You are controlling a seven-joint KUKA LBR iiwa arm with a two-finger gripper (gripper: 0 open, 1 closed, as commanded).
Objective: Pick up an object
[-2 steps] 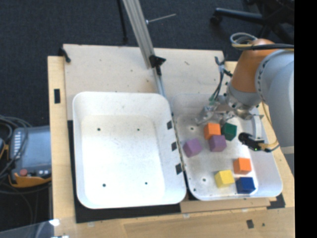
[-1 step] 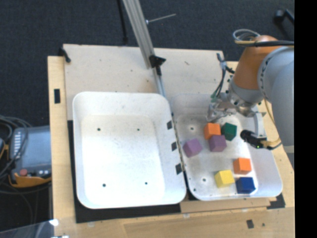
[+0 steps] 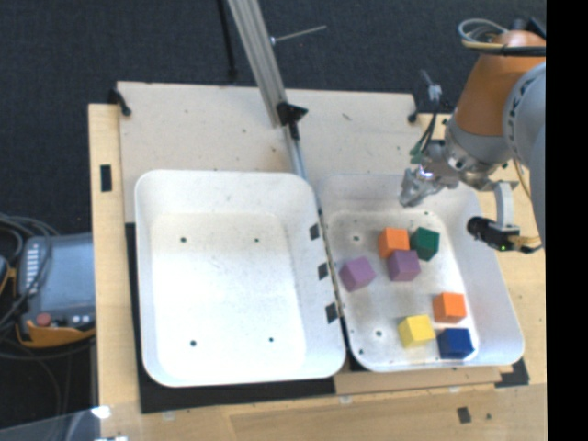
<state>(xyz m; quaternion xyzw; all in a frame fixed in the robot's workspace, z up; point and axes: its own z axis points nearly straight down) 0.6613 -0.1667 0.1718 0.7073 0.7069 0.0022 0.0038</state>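
Several small blocks lie in the right bin (image 3: 487,283). An orange block (image 3: 394,241) touches a green block (image 3: 425,242) near the bin's far side. Just in front of them sit two purple blocks (image 3: 403,265) (image 3: 356,273). Toward the near right corner are another orange block (image 3: 449,307), a yellow block (image 3: 416,330) and a blue block (image 3: 455,343). My gripper (image 3: 415,191) hangs over the far edge of the right bin, above and behind the orange and green blocks. Nothing shows between its fingers.
The left bin (image 3: 147,246) sits beside the right one, with a dark divider strip between them. A slanted metal rail (image 3: 262,58) crosses the back of the bench. A grey box with cables (image 3: 55,288) stands off the bench's left side.
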